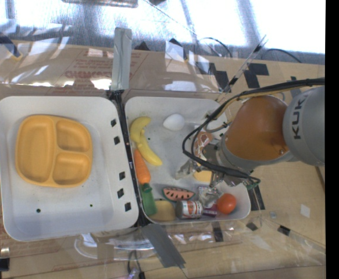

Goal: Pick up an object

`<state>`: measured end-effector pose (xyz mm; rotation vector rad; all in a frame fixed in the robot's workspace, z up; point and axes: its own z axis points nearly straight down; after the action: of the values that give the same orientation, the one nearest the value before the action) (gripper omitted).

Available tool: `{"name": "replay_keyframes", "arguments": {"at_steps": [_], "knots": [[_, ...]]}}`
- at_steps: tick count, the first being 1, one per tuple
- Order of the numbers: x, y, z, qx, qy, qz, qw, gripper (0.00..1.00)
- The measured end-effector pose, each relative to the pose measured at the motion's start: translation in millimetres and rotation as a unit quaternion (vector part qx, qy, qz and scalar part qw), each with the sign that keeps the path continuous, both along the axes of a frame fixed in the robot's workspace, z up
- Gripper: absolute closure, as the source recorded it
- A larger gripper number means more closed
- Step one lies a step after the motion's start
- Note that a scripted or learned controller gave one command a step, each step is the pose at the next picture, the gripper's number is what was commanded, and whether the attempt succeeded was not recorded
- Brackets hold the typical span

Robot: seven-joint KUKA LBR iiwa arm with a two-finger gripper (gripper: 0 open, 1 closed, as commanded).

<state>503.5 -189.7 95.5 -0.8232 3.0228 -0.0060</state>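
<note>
My gripper [202,178] reaches down into the right bin [169,104], under the orange wrist band [256,128]. Its tip is low over a small yellow block [203,176] near the bin's front right. Close around it lie a tomato [227,203], a small can [188,208] and a watermelon slice [178,193]. Further left are a banana [141,139], a carrot [142,167], a green piece [149,199] and a pale yellow fruit [164,210]. A white egg [173,121] rests near the back wall. The wrist hides part of the bin's right side.
The left bin [6,214] holds a yellow divided plate [53,150]. Black cables [216,112] loop from the arm over the right bin's back right. A taped divider [120,68] runs between the bins. Cardboard and plastic sheeting surround them.
</note>
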Motion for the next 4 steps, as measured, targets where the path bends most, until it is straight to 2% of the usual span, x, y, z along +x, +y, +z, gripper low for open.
{"name": "replay_keyframes", "arguments": {"at_steps": [1, 2, 3, 4], "knots": [[34, -18, -1, 0.0013, 0.003, -0.027, 0.9996, 0.00], [34, -18, -1, 0.0015, 0.003, -0.027, 0.9996, 0.00], [-3, -1, -3, 0.0011, 0.003, 0.107, 0.9942, 0.00], [-11, -17, -4, 0.0010, 0.002, 0.260, 0.9657, 0.00]]}}
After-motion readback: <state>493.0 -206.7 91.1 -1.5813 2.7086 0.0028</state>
